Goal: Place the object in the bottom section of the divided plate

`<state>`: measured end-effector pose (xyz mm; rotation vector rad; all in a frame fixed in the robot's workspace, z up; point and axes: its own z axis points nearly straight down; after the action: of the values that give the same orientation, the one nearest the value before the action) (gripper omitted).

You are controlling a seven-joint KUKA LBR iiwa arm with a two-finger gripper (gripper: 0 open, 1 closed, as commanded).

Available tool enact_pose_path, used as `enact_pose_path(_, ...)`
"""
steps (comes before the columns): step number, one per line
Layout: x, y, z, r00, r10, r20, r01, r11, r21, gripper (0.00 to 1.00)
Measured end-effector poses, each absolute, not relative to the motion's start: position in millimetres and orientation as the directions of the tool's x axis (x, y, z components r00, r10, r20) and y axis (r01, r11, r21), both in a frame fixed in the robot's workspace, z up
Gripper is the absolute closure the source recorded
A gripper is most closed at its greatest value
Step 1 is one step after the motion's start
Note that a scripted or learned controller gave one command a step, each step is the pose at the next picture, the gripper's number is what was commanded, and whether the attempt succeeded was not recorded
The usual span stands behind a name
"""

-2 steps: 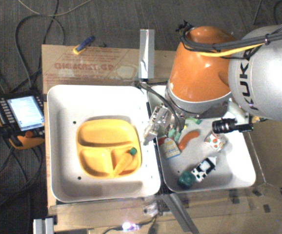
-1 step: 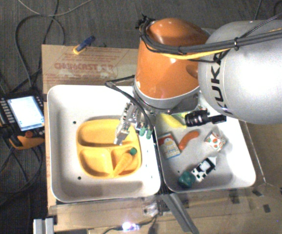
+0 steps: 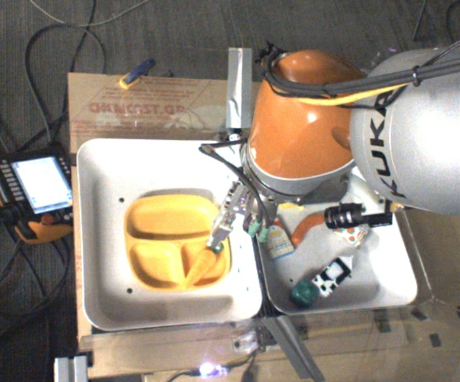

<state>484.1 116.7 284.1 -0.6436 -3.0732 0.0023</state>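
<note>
Between gripper (image 3: 221,237) fingers, carrot (image 3: 200,266) over plate (image 3: 154,217).

yellow divided plate (image 3: 170,245), white bins (image 3: 95,213), orange/grey arm (image 3: 309,126), blk-wht patterned toy (image 3: 331,274)

arm (image 3: 309,126) overhangs plate's (image 3: 178,241) right side; left side open.

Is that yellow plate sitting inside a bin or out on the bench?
Inside. The yellow divided plate lies flat in the left white bin, whose raised walls surround it on every side.
</note>
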Motion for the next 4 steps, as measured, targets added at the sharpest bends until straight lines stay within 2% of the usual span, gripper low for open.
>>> enact_pose_path(1,529.0,181.3,213.9,-0.959,0.284,0.002,0.284,0.959,-0.002,1.0)
enact_pose_path(2,576.7,170.7,220.2,-0.922,0.387,0.0,0.387,0.922,-0.001,1.0)
enact_pose_path(3,576.7,170.7,220.2,-0.922,0.387,0.0,0.387,0.922,-0.001,0.0)
enact_pose_path(4,617.1,182.6,194.8,-0.98,0.198,-0.002,0.198,0.98,-0.002,0.0)
